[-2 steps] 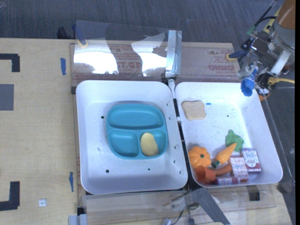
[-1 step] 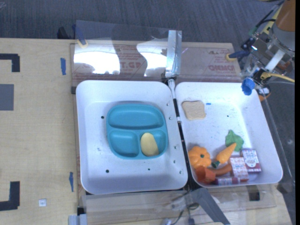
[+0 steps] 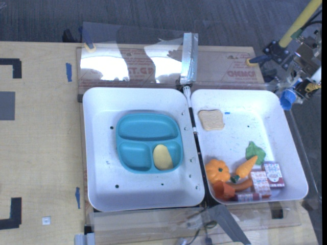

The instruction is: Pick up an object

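The right bin (image 3: 286,137) holds a slice of bread (image 3: 211,119) near its far left corner. Along its near side lie an orange pumpkin-like fruit (image 3: 218,171), a carrot (image 3: 244,168), a green leafy piece (image 3: 254,150), a red and white carton (image 3: 266,178) and a red item (image 3: 229,190). In the left bin (image 3: 97,152) a blue divided plate (image 3: 140,137) carries a yellow lemon-like piece (image 3: 162,156) in its near right compartment. My gripper (image 3: 289,92) hangs at the upper right, just past the right bin's far right corner, with nothing seen in it.
A clear plastic sheet with a taped metal strip (image 3: 188,57) stands behind the bins on a cardboard panel (image 3: 230,68). The wooden bench top (image 3: 36,152) stretches to the left with black and blue tape marks.
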Available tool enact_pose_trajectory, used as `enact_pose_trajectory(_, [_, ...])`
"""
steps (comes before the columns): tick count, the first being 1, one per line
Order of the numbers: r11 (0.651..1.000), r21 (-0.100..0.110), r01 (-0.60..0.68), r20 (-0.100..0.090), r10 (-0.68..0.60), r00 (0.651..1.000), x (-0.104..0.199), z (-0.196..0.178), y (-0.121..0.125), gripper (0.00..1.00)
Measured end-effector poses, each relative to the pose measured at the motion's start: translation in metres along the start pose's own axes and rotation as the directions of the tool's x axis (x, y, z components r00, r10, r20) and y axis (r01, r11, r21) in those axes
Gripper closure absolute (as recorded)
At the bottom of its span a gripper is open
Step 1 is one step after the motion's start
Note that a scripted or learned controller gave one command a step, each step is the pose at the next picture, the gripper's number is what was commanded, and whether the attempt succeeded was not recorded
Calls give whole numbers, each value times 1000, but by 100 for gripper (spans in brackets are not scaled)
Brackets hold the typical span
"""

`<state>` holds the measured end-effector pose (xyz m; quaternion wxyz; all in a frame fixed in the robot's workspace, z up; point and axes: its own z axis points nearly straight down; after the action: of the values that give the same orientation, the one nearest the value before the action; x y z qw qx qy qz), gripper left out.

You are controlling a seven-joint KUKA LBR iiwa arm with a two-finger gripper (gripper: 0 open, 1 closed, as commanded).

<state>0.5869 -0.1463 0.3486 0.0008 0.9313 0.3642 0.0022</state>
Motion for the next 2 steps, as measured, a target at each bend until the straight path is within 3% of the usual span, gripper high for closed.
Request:
enact_pose_trajectory(1, [900,7,-437,12,436,900,-42,88,-45,100])
enact_pose_trajectory(2, [971,9,-238,11,238,971,23,167,-99,100])
